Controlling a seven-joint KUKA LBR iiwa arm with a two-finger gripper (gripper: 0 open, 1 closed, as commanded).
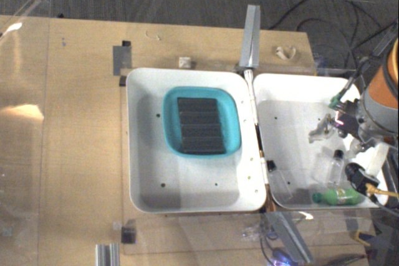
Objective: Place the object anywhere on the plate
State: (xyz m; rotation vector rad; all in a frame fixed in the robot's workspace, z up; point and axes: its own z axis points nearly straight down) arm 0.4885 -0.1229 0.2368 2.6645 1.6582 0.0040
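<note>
Green bottle (337, 197) — rounded, right bin | teal plate (201, 121) — ridged dark insert

Two bins sit side by side on the bench (68, 134), touching along their inner walls. The gripper (333, 128) hangs over the right bin (280, 90), toward its far-right side. Left of the gripper, across the shared wall, the plate (232, 115) lies in the left bin (143, 184), in its rear half, with a mat (199, 124) on it. A bottle (336, 197) lies on its side just in front of the gripper, along the right bin's front wall.
</note>
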